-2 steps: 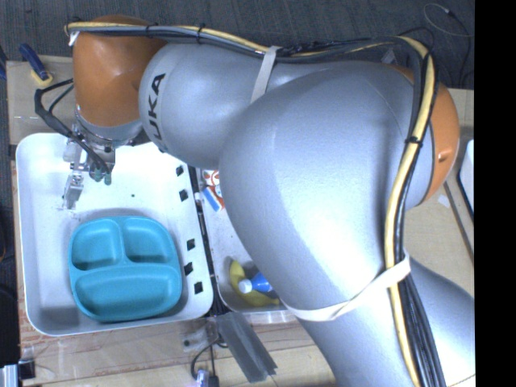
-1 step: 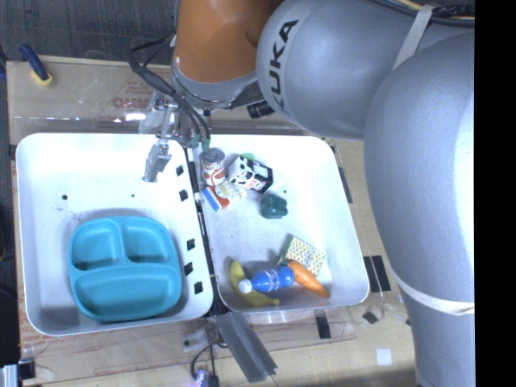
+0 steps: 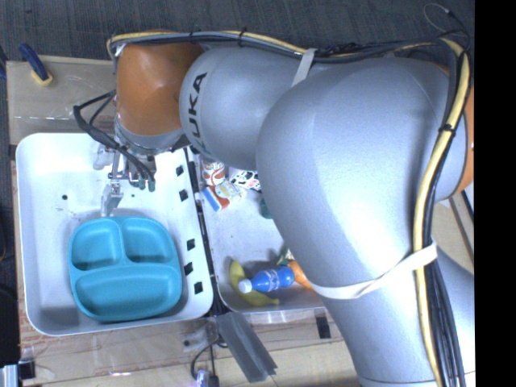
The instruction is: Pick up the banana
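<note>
Below: wooden counter (image 3: 64, 95), two white bins (image 3: 40, 216); banana (image 3: 242, 285) half-hidden under bottle (image 3: 270, 280); tool (image 3: 129, 176) state unclear.

Your banana (image 3: 242, 285): mostly hidden under the blue bottle (image 3: 270, 280) and the arm (image 3: 347, 200), lower centre | right bin (image 3: 242, 232): its right part covered by the arm | hand (image 3: 127, 185): too small and blurred for you to judge its grip | items at centre (image 3: 230, 185): partly hidden, unidentifiable
</note>
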Available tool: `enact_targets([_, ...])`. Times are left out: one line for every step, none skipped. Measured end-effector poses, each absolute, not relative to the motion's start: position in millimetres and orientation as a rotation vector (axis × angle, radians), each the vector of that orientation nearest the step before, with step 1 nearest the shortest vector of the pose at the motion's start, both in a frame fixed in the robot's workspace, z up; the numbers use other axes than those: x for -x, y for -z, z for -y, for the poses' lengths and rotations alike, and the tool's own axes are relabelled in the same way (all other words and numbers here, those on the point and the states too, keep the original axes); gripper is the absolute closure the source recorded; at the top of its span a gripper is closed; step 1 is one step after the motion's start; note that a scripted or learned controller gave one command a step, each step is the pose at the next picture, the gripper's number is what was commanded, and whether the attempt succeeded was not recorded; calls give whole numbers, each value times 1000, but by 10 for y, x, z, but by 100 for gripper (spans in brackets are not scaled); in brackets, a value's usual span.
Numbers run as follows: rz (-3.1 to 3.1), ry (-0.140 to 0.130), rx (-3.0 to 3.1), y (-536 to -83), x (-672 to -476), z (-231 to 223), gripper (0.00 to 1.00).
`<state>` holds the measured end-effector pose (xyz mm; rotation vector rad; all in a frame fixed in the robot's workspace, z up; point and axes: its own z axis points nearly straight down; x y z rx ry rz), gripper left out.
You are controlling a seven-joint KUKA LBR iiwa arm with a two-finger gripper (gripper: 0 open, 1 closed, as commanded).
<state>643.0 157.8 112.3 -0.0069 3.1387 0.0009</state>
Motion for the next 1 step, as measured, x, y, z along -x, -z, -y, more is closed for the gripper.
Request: enact_targets([-3106, -2, 444, -962, -6428, -2194, 0])
